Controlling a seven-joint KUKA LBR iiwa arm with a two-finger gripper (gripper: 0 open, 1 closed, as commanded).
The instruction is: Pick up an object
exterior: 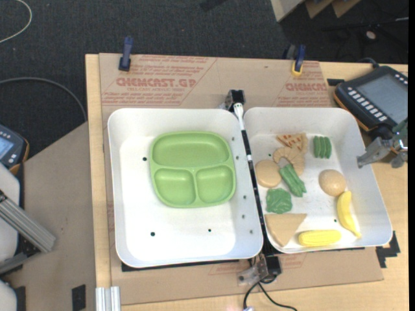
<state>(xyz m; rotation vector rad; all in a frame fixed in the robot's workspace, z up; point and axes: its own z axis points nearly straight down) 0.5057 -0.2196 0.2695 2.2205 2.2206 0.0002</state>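
Camera view: the tool [375, 155] hangs at three o'clock over the right bin's rim [363, 135], grip state unclear; toy food, including a banana [347, 214], awaits picking inside.

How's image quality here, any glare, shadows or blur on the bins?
Camera view: even, soft light; the left white bin reads bright but not blown out, and the green three-compartment plastic tray casts barely any shadow. Toy food in the right white bin is sharp enough to separate. The grey two-finger gripper at the right edge looks soft.
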